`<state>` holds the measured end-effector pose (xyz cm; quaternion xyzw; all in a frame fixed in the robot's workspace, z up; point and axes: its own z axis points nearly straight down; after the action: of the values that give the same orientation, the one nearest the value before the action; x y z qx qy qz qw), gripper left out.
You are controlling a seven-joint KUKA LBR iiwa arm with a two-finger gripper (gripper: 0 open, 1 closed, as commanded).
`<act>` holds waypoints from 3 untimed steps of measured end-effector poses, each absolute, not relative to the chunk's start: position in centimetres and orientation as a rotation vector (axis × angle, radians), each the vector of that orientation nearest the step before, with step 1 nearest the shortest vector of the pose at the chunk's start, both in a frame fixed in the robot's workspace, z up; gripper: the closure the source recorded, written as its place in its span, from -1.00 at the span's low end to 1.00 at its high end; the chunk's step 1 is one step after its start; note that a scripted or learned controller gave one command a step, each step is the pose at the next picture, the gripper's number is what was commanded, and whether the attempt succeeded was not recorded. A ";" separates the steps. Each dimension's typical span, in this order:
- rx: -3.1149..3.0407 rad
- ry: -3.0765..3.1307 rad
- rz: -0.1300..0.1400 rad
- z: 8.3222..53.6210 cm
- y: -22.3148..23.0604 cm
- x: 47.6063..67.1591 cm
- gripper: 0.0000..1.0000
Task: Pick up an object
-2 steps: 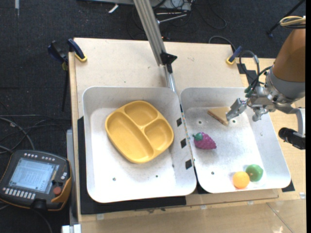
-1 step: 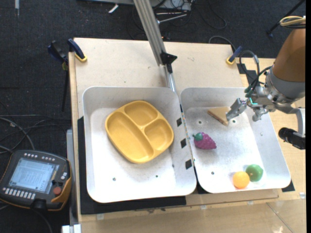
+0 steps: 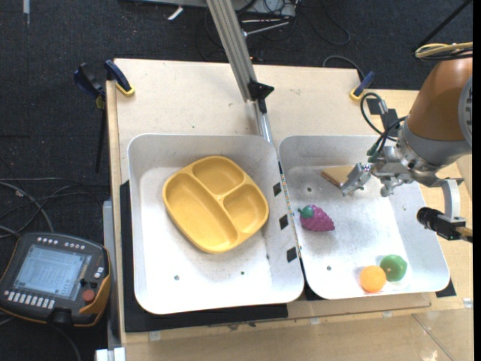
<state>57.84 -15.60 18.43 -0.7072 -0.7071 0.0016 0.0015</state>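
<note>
The right bin holds a purple toy grape bunch near its left wall. An orange ball and a green ball lie side by side at its front edge. A flat tan piece lies near the back. My gripper hangs over the back of this bin, just right of the tan piece. Its fingers are spread open with nothing between them. The grapes lie below and to the left of it.
The left bin holds a yellow divided plate. A slanted metal pole rises from the seam between the bins. Orange clamps grip the board's back corners. A teach pendant lies off the bench at the left.
</note>
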 end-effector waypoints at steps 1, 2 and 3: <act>-2.216 -2.220 0.005 12.5 -14.8 58.2 -1.00; -2.220 -2.222 0.002 9.4 -14.7 58.2 -1.00; -2.223 -2.223 -0.001 10.6 -14.7 58.2 1.00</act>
<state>58.25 -14.72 10.58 -0.7071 -0.7071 -0.0005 -0.0010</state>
